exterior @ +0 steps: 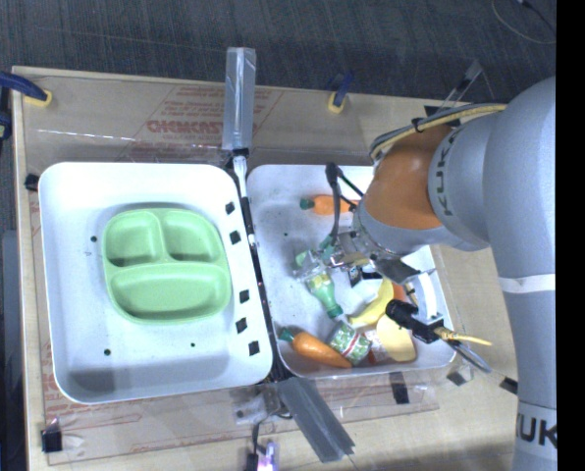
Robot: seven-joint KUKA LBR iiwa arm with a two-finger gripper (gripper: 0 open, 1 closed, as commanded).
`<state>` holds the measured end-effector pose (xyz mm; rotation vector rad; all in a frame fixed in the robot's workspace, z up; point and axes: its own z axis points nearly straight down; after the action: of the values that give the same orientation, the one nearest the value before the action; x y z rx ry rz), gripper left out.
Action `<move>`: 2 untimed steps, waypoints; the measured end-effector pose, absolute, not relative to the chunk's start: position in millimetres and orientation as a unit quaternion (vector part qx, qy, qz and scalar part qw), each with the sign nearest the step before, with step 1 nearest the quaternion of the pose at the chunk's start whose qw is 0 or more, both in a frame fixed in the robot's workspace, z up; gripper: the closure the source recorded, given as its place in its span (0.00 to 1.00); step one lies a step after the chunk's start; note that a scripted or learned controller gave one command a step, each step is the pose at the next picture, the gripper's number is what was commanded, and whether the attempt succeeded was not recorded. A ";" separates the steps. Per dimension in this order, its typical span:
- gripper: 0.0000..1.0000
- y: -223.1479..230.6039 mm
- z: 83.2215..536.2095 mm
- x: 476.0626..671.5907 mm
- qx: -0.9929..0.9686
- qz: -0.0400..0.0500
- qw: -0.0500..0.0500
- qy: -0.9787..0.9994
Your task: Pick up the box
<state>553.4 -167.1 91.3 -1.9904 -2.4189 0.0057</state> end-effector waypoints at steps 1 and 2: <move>1.00 -81.1 203.4 596.1 -0.726 0.003 0.003 -0.688; 1.00 -9.0 186.7 630.7 -0.715 0.004 0.003 -0.699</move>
<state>630.7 -9.0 186.7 -2.2404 -2.1927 0.0110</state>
